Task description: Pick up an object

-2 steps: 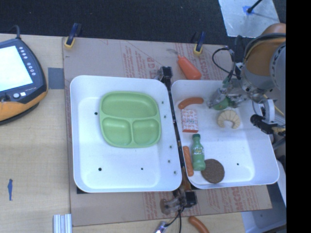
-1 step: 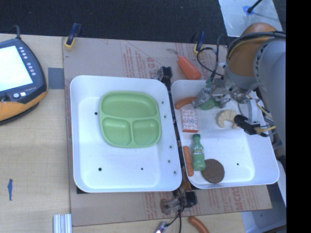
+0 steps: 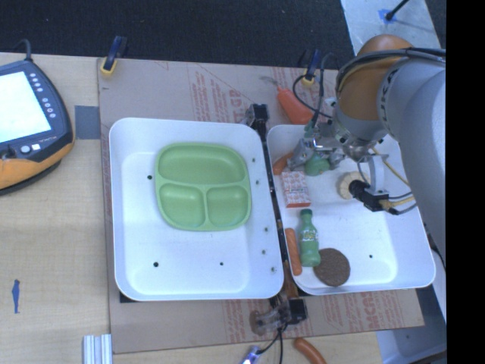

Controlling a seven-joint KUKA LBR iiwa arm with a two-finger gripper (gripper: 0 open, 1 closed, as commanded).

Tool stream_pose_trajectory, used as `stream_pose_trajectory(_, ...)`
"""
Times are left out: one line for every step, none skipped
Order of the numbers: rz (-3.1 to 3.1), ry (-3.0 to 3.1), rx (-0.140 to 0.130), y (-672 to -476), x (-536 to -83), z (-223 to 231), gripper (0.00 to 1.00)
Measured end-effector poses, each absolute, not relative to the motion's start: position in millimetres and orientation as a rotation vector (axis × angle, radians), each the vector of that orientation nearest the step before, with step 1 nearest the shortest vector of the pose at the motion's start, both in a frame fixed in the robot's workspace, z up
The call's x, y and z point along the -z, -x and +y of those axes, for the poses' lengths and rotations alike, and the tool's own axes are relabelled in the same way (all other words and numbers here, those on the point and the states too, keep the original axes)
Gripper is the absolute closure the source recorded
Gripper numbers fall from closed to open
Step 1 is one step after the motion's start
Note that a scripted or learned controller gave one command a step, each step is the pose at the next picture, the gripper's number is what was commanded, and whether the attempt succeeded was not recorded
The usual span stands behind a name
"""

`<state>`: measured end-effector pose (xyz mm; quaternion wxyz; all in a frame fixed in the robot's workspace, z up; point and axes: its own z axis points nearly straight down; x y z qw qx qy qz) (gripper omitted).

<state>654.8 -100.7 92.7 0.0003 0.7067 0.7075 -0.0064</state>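
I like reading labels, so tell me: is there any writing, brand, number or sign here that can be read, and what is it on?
None can be read.
Red printing on the brown cardboard sheet under the bins: too blurred.
Small packet in the right bin: red and white print, too small.
Green bottle label: too small.
Handheld screen at the left: glowing white, buttons unreadable.

A wooden bench bears cardboard, two white bins and a pendant.
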Motion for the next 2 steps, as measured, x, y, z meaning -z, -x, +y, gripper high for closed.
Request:
stream_pose_trajectory(2.225,-2.218,0.004,-656.2,-92.2,-117.4,0.0)
stream_pose_trajectory(2.224,-2.22,0.014,-655.2,-92.3,-103.6,0.0)
